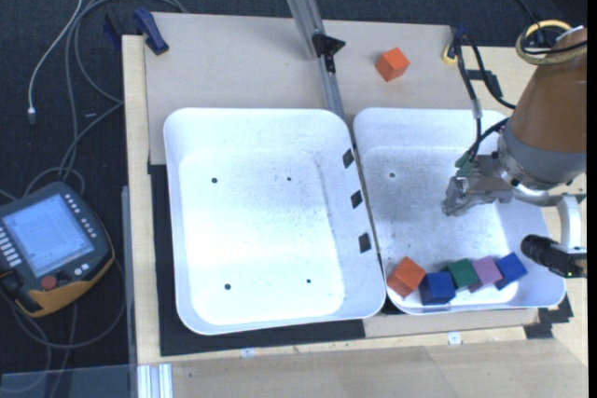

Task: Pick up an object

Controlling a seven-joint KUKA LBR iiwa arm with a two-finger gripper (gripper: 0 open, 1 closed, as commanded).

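So the arm [550, 121] comes in from the right and its gripper [462, 198] hangs over the middle of the right bin [410, 130], with nothing between the fingers as far as I can see, and honestly I can't tell if they're spread or closed from this angle. All the blocks in that bin are bunched along the near edge in a row: orange block [406, 276], blue block [437, 288], green block [463, 275], purple block [487, 271], and another blue cube [510, 267]. One more orange cube [393, 63] sits on the bench behind the bins. The left bin [187, 130] is next door, and a teach pendant [48, 242] lies on the floor at the left
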